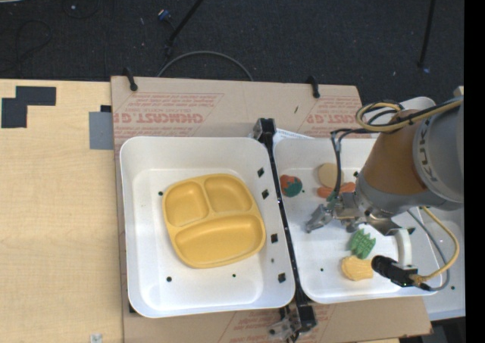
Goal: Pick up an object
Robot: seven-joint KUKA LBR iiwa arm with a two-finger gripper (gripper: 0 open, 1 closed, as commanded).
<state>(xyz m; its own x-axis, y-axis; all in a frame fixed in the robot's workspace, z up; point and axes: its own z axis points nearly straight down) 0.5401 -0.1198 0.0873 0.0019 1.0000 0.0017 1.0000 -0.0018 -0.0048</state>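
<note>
The arm reaches into the right bin [303,182], its gripper [322,219] low over the floor near the middle. I can't tell how it is set, and nothing shows in it, so the pick looks undone. Candidates lie close: a green toy [361,243] at its four o'clock, a yellow piece [356,268] beyond, a small red-and-teal item [290,183] at eleven o'clock. The yellow tray [214,219] sits in the left bin [144,175].

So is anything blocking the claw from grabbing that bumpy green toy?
Nothing visible does. The claw hangs over bare white floor of the right bin, and the bumpy green toy lies just to its lower right, with only the lumpy yellow piece beyond it.
</note>
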